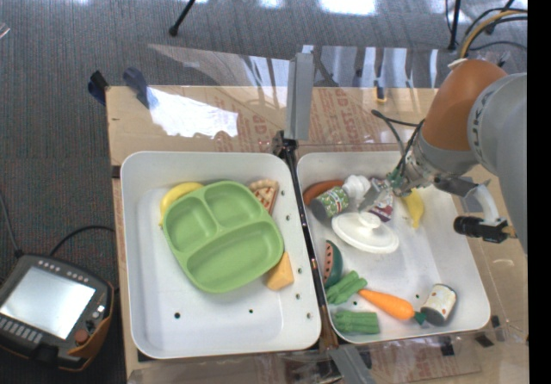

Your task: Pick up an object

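Camera view, from above at a slant. Two shallow white bins side by side on the bench: left white bin (146,322), right white bin (469,283).

In the left bin: a green plastic divided tray (222,234), tilted, covering much of the floor. Peeking out from under its far edge, a yellow rounded toy (178,194) on one side and a pizza-slice toy (266,194) on the other. At its near right corner, an orange wedge (280,273).

In the right bin: grey arm with orange band (461,111) reaching in from the right, the two-finger gripper (385,194) down at the far side of the bin, just over a white round lid (366,232). Cannot tell how the gripper is set or whether anything is caught in it. Beside it, a small green-labelled bottle (331,201) lying on its side, touching a reddish-orange rounded piece (320,188). A yellow banana-like toy (415,207) just right of the gripper. Nearer the front: a watermelon-slice toy (333,258), a green leafy toy (345,288), an orange carrot toy (388,304), a green ridged piece (355,321), and a small grey-and-white cylinder (438,304) at the carrot's tip.

Off the bench, lower left: a handheld control pendant with a screen (50,307).
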Controlling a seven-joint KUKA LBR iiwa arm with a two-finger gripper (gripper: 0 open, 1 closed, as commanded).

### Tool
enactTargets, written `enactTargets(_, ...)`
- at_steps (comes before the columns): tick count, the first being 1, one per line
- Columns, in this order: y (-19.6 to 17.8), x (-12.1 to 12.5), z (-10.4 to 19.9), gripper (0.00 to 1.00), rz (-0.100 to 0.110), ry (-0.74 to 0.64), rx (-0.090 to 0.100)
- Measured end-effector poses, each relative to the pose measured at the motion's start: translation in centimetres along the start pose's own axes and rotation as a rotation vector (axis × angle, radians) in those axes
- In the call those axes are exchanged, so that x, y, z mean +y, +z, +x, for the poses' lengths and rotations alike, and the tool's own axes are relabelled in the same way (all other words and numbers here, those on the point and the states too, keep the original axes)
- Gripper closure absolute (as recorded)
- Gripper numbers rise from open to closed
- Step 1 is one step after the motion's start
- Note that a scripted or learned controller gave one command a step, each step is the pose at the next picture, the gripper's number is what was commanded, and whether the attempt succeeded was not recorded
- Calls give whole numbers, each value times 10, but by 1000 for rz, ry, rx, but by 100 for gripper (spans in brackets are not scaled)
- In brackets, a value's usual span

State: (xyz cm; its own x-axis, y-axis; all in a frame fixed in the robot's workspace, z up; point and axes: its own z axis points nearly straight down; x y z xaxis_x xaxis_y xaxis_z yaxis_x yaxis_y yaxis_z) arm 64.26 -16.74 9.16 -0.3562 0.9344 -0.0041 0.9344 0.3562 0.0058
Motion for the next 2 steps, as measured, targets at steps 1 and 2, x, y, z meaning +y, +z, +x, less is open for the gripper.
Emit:
enactTargets(1,-10,0,1,100,7,-6,1)
enactTargets(2,-136,15,22,100,-7,6,-4)
